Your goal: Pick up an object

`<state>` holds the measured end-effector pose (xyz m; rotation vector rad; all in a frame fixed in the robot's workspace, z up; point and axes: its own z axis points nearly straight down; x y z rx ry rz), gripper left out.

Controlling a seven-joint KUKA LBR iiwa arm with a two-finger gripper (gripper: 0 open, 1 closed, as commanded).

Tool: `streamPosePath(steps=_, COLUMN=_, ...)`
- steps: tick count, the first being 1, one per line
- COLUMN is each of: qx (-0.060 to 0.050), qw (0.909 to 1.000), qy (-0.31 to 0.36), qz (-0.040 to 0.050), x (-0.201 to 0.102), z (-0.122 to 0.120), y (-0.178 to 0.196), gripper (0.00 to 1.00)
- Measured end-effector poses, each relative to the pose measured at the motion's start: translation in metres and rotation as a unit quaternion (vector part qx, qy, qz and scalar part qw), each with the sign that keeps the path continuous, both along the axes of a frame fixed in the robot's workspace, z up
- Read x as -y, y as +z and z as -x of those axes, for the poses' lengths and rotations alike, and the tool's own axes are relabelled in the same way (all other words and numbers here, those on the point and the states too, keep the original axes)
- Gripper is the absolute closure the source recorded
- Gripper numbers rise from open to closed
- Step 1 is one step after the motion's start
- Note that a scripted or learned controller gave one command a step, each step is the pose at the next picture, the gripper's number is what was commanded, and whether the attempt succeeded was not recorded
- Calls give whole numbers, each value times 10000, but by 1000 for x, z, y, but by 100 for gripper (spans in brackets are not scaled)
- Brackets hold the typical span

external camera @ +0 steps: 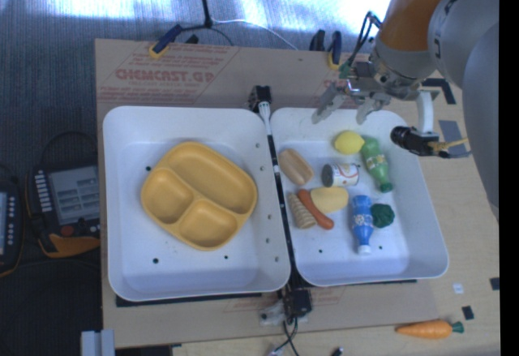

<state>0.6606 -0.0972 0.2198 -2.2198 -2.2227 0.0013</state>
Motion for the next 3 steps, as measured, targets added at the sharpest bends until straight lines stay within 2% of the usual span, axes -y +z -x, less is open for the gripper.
streamPosePath(steps=1, qx=3, qw=10000, qy=-2, qz=0, x=36, z=50, y=-124, gripper=0)
streamPosePath(steps=2, qx=6, qw=10000, qy=-3, qz=1, x=36, z=50, y=-113, gripper=100)
streamPosePath(steps=3, qx=12, qw=10000, qy=1, qz=0, x=-9, z=120, y=17, gripper=100)
